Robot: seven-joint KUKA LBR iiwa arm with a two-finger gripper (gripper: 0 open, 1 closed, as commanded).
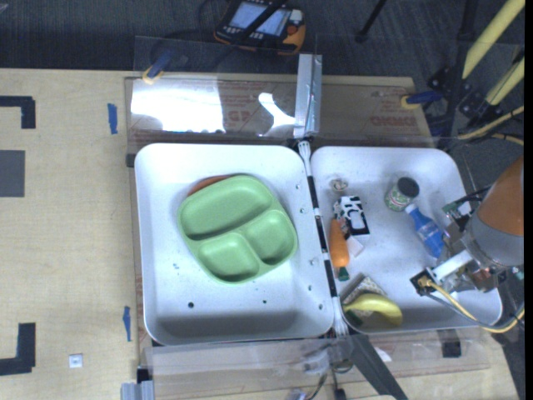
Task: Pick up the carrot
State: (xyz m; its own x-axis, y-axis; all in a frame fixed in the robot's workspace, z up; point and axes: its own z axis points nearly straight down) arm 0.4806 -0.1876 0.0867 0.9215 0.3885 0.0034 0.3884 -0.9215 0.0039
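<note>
The orange carrot (pixel 338 246) lies lengthwise against the left wall of the right bin (pixel 391 161), just below a black-and-white packet (pixel 352 213). My gripper (pixel 455 222) hangs over the right side of that bin, next to a blue bottle (pixel 427 231). It is well to the right of the carrot and apart from it. The grey wrist with its orange band hides much of the gripper.
A yellow banana (pixel 375 307) lies on a dark wrapper at the right bin's front left. A small green can (pixel 402 192) and a small pale item (pixel 337 186) sit near the back. The left bin (pixel 158 248) holds a green divided plate (pixel 239 227).
</note>
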